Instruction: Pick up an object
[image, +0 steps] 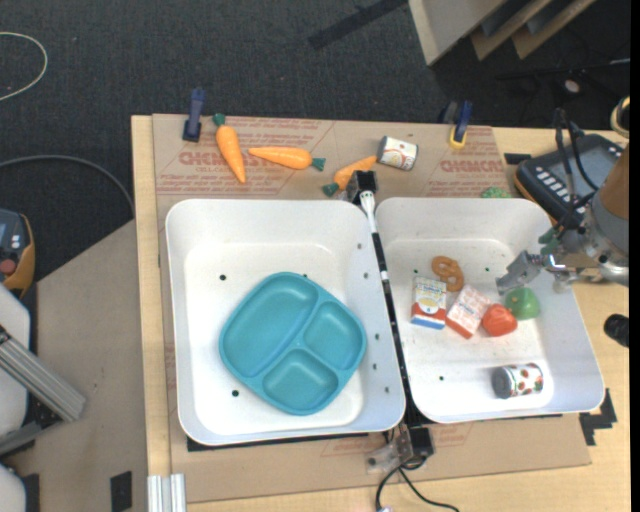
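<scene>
The right bin (560, 400) holds several small objects. A brown pretzel (447, 270) lies near its middle, with a white and blue carton (430, 302) and a white and red carton (467, 312) below it. A red tomato-like piece (498, 320) and a green round piece (521, 303) sit side by side to their right. A small can (517, 380) lies on its side near the front. My gripper (525, 272) hangs at the bin's right side, just above the green piece, and nothing shows in its grasp.
The left bin (190, 300) holds a blue divided plate (292, 342). Beyond the bins, on the cardboard, lie two carrots (230, 150) (282, 157), another carrot piece (350, 175) and a small white cup (398, 153). Blue clamps (193, 112) (460, 122) grip the far edge.
</scene>
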